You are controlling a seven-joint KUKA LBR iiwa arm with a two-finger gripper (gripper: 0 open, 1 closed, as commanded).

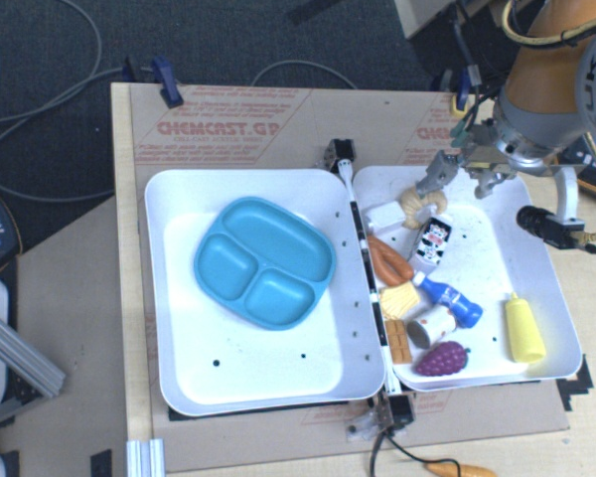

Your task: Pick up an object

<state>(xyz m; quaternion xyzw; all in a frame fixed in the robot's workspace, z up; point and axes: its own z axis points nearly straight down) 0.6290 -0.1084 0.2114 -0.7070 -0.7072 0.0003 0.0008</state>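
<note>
The gripper (464, 170) hangs over the far end of the right bin (556, 296), its two fingers spread with nothing between them. Just below its left finger lies one small tan toy (420, 204), close but apart. Farther down lie one black-and-white carton (433, 242), one orange carrot-like piece (387, 258), one blue bottle (451, 300), one purple grape bunch (442, 358) and one yellow bottle (523, 329). The left bin (169, 296) holds one blue divided plate (264, 261).

The arm (561, 43) is cut off by the top-right edge
</note>
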